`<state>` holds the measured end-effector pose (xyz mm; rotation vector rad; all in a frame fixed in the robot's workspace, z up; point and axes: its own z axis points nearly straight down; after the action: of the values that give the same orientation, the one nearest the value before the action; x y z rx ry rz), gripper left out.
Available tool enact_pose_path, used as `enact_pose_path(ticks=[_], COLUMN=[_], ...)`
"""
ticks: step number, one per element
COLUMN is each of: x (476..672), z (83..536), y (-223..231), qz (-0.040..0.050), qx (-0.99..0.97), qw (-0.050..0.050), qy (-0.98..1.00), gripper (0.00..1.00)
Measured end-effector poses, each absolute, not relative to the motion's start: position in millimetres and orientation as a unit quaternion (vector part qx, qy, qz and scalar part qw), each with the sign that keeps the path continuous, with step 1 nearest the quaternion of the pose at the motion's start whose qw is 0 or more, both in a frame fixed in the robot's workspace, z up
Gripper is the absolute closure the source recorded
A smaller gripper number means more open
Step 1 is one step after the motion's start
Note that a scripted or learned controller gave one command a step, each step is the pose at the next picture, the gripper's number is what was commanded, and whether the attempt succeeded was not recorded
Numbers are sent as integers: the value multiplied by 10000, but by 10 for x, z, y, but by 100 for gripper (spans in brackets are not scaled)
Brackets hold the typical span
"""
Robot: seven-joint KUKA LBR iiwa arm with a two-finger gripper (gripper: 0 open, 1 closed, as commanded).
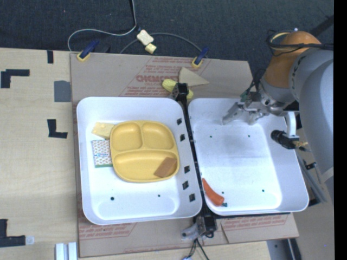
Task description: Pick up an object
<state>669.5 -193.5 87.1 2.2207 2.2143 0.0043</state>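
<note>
An orange carrot-shaped piece point(212, 193) lies at the near left corner of the right bin point(246, 161). In the left bin point(135, 207) sits a yellow divided plate point(142, 145) with a brown piece point(165, 167) in its lower right compartment. A pale yellow wedge point(102, 129) and a small patterned card point(101, 153) lie beside the plate's left rim. My gripper point(242, 113) hangs over the far edge of the right bin, well away from the carrot piece. Its fingers spread apart with nothing between them.
The grey arm with its orange band point(290, 58) fills the upper right. A black divider with clips point(187, 145) runs between the bins. A yellow clamp point(173, 85) and tan wedge point(193, 77) lie on the cardboard behind the bins; cables trail at the back.
</note>
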Motion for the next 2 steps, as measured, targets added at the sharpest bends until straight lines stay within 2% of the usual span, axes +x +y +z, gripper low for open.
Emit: enact_pose_path(ticks=[1,2], x=[6684,6571], z=[912,856], y=[-1219,-941], qz=[-3,-4], qx=[7052,7060], qw=[-9,18], qy=[7090,7082], gripper=[0,0])
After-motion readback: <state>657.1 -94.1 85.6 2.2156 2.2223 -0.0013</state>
